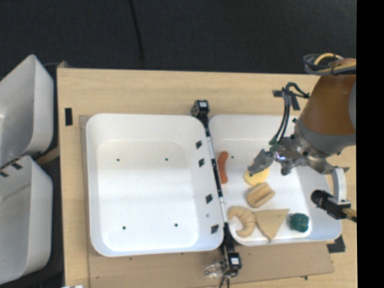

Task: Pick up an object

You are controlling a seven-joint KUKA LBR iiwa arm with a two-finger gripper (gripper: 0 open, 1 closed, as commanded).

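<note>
The right bin (240,128) holds several small items. A slim orange-red stick (223,167) lies by the divider. There is also a yellow chunk (257,176), a tan bread roll (260,195), a curled croissant (242,219), a tan wedge (272,222) and a green lump (299,222). My gripper (275,161) hangs over the middle of this bin, just above and to the right of the yellow chunk. Its fingers are spread open with nothing between them. The left fingertip (262,160) sits at the chunk's upper edge.
The left bin (96,161) lies beside the right one, with a black-clipped divider rail (211,167) between them. The arm's grey and orange body (327,113) covers the right bin's far right side. White boxes (24,161) stand off the bench at left.
</note>
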